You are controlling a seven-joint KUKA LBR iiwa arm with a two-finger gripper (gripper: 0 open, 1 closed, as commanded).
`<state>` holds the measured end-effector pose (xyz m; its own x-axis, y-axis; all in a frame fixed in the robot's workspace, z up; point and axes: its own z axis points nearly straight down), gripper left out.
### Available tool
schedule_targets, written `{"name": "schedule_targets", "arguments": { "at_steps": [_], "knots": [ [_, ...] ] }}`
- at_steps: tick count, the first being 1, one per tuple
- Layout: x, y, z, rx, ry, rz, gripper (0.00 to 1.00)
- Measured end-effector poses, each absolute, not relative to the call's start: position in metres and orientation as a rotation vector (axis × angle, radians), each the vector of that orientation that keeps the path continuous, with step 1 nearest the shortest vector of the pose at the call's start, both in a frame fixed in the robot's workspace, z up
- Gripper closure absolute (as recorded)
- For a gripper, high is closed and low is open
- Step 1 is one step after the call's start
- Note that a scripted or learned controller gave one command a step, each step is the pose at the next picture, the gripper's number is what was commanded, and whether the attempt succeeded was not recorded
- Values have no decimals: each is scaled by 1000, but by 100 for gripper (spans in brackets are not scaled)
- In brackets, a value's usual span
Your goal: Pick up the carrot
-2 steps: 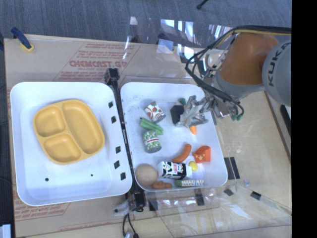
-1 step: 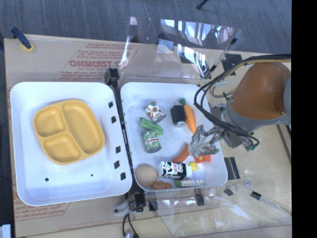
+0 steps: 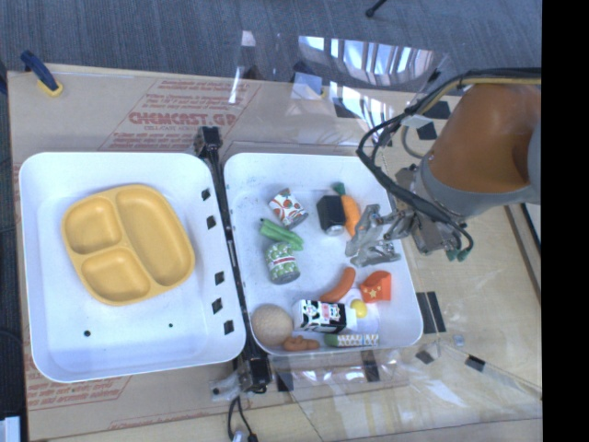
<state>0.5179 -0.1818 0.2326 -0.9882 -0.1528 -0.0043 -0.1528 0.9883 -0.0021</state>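
Observation:
The carrot is small and orange with a green top. It lies in the upper right part of the right bin, touching a black block on its left. My gripper hangs just below and to the right of the carrot. Its metal fingers point left and down with a small gap and nothing between them. The orange-banded arm reaches in from the right.
The right bin also holds a red-white can, a green pea pod, a green jar, a sausage, a red piece, a milk carton and a tan ball. A yellow divided plate sits in the left bin.

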Motion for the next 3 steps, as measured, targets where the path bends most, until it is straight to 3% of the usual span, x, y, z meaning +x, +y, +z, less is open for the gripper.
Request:
{"name": "schedule_targets", "arguments": {
  "at_steps": [1, 2, 3],
  "knots": [
    [528, -210, 243, -703, 3058, -4, 100],
    [518, -144, 219, -752, 3049, 4, 100],
    [519, -144, 230, -755, 3046, 0, 100]
  ]
}}
